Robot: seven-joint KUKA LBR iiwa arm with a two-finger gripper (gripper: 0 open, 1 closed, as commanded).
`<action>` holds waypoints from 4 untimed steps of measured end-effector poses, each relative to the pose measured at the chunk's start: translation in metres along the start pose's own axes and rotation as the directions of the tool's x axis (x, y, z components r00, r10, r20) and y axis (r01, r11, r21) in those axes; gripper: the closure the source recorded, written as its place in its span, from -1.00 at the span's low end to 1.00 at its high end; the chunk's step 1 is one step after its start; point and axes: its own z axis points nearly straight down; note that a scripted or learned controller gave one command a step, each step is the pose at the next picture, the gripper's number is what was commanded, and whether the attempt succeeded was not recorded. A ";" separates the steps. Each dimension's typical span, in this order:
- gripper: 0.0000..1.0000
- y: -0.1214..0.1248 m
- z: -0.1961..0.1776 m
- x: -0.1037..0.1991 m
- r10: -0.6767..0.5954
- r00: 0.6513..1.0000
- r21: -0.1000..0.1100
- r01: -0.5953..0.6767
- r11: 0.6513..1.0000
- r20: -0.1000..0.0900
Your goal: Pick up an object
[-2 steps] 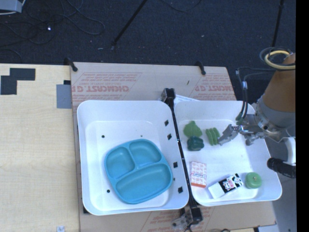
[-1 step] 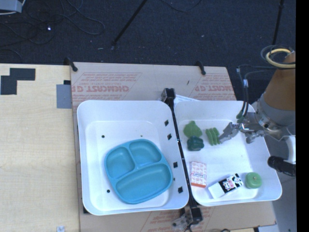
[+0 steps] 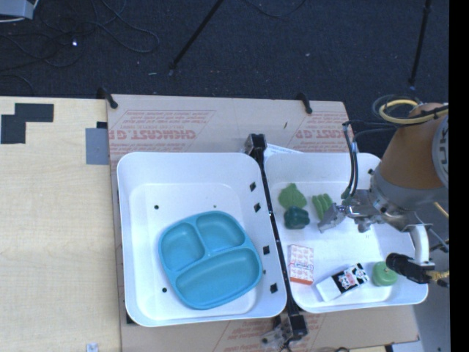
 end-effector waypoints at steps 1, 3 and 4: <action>-1.00 0.002 0.063 0.005 0.000 1.000 -0.002 0.000 1.000 0.001; 1.00 0.002 0.051 0.002 0.010 1.000 -0.007 -0.010 1.000 0.002; 1.00 0.010 -0.009 0.004 -0.001 1.000 -0.012 0.001 1.000 0.003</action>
